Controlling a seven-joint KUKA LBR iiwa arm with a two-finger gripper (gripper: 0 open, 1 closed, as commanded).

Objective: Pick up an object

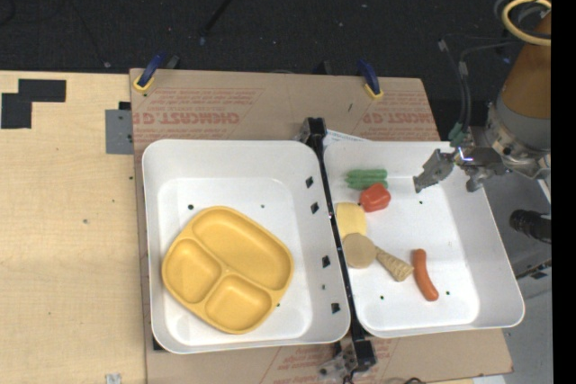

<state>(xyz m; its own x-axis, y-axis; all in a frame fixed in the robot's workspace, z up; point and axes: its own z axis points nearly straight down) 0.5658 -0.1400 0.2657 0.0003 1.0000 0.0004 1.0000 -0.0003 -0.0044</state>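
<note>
I see the gripper (447, 168) over the right bin's (490, 301) far edge, jaws apart, nothing between them. Below it lie a green piece (366, 177), red pepper (375, 198), pale yellow block (350, 218), tan cone-like toy (369, 254) and orange sausage (425, 273), all smooth plastic. Left bin (166, 165) holds a yellow divided plate (227, 268). Cardboard (270, 103) lies under the bins on the wooden tabletop (63, 238).

Even, bright overhead light, soft shadows, mild glare on the white bins (180, 166), slightly soft focus.
</note>
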